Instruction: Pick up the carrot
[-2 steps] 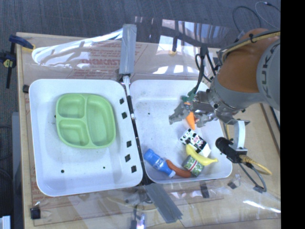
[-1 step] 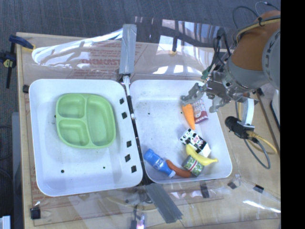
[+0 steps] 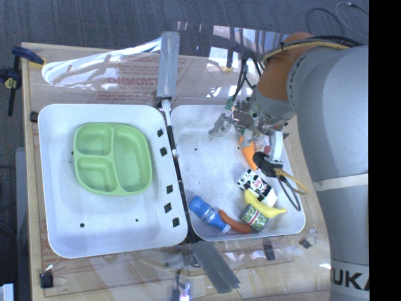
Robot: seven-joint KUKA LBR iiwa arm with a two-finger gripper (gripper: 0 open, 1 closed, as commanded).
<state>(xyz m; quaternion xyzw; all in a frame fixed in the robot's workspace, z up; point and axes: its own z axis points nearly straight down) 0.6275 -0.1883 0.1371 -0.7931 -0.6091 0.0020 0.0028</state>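
Observation:
The carrot (image 3: pixel 249 154) is a small orange piece lying in the right bin (image 3: pixel 200 168) near its right wall, partly hidden by the robot's wrist parts. My gripper (image 3: pixel 233 124) hangs over the upper right part of that bin, just above and slightly left of the carrot. I see nothing held in it.
The right bin's lower right corner holds a black-and-white spotted item (image 3: pixel 254 182), a yellow banana (image 3: pixel 264 207), a green can (image 3: pixel 252 217), a blue bottle (image 3: pixel 205 211) and a red sausage (image 3: pixel 235 224). A green divided plate (image 3: pixel 113 158) lies in the left bin (image 3: pixel 56 224).

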